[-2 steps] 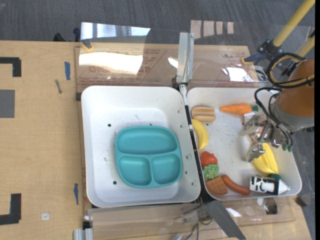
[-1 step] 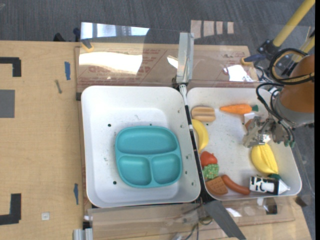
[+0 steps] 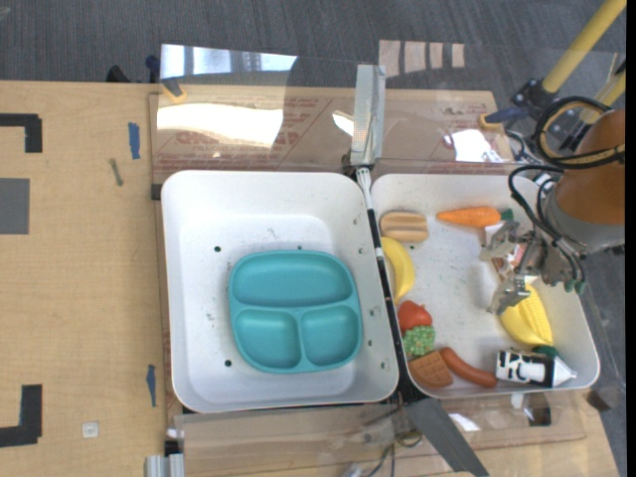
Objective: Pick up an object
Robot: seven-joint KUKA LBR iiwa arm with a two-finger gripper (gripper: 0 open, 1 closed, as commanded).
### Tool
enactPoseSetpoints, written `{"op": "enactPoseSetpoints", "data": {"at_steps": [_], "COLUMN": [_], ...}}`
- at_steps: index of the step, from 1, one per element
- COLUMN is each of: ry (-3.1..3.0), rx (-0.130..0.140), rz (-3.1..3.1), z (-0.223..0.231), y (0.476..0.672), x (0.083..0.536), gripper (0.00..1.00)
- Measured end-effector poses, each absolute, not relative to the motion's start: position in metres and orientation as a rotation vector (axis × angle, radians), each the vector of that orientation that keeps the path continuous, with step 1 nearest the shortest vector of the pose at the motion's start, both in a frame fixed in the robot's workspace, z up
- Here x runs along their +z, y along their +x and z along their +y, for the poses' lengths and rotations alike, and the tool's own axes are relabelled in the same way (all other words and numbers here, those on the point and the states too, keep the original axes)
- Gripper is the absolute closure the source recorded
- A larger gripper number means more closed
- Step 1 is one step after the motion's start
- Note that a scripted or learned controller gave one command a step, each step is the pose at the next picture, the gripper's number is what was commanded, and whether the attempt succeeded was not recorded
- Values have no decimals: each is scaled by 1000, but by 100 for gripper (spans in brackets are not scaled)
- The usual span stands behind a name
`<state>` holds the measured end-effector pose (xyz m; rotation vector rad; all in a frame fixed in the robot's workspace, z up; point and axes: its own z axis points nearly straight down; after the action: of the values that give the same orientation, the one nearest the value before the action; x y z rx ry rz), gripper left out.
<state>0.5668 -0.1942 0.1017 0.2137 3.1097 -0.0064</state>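
Observation:
My gripper [image 3: 504,270] hangs low over the right bin [image 3: 462,271], near its right side. It is open; the fingertips [image 3: 510,296] stand apart with bare white bin floor between them. A yellow toy fruit [image 3: 531,320] lies just below the lower finger, close to touching it. An orange carrot [image 3: 469,217] lies just up and left of the gripper. Further left are a hot dog bun [image 3: 403,226] and a banana [image 3: 400,266]. Along the near wall lie a red tomato [image 3: 414,315], green broccoli [image 3: 419,340], a brown sausage [image 3: 467,368] and a black and white bottle [image 3: 531,368].
The left bin [image 3: 199,266] holds a teal divided plate [image 3: 294,308]. The arm's orange band [image 3: 596,172] and its cables hang over the right bin's far right corner. A clear plastic sheet and a metal bar [image 3: 368,117] stand behind both bins.

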Motion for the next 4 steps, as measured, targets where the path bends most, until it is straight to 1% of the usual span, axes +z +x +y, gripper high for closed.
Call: {"op": "enactPoseSetpoints", "data": {"at_steps": [1, 2, 3, 4], "ry": [223, 219, 218, 208], "rx": [-2, -9, -8, -5], "rz": [3122, 3107, 3109, 3123], "z": [-202, -202, -202, -200], "y": [565, 569, 569, 568], "x": [89, 103, 102, 89], "gripper": [0, 100, 0, 0]}}
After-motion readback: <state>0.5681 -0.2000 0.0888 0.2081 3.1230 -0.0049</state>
